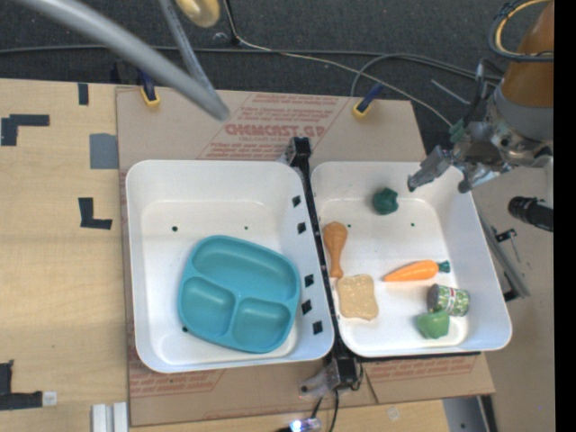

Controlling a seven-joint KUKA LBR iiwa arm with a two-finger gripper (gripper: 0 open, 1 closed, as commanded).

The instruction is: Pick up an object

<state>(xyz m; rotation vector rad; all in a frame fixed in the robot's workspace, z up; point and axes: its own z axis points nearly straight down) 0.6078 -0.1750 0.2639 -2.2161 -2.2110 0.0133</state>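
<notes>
My gripper (442,184) hangs over the far right corner of the right bin (407,342), open, with nothing between its fingers. A small dark green lump (385,201) lies in the bin just to its left. Nearer the front lie an orange carrot (413,272), a small can (448,300) and a green piece (433,325). A tan drumstick (335,245) and a slice of bread (357,297) rest along the bin's left side.
The left bin (155,196) holds a teal divided plate (238,292). A black divider with clips (308,241) runs between the bins. Cables (378,66) trail across the bench behind them, and a grey pole (117,34) crosses the upper left.
</notes>
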